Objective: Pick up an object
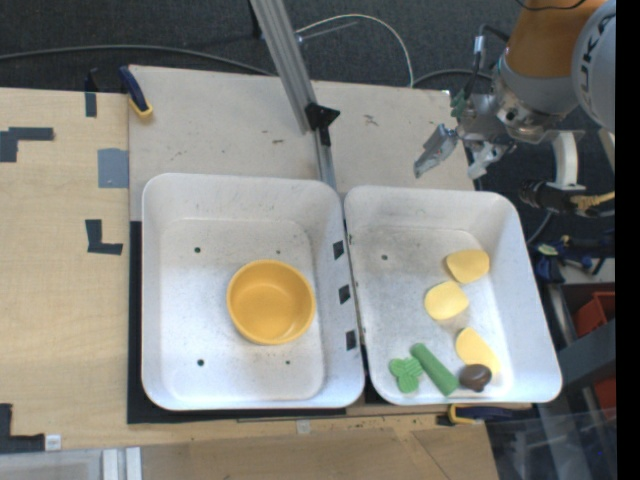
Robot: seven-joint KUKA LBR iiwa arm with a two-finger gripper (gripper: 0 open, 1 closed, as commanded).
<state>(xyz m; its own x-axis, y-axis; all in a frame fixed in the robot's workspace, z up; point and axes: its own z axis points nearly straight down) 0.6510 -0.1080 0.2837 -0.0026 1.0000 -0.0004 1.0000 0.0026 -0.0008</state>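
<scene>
My gripper [455, 161] hangs above the far rim of the right bin [400, 213], open with nothing between its fingers. Well in front of it, three yellow pieces lie along that bin's right side: one [467, 265] farthest back, one [446, 301] in the middle and one [474, 348] nearest the front. A green toy [425, 368] and a small brown piece [474, 376] rest at the bin's front edge. In the left bin [180, 208] a yellow bowl [270, 301] stands upright.
A slanted metal post [290, 53] rises from the bench behind the divide between the bins. Cables [370, 28] trail across the dark floor at the back. A yellow-tipped clamp [135, 93] sits at the bench's far left corner.
</scene>
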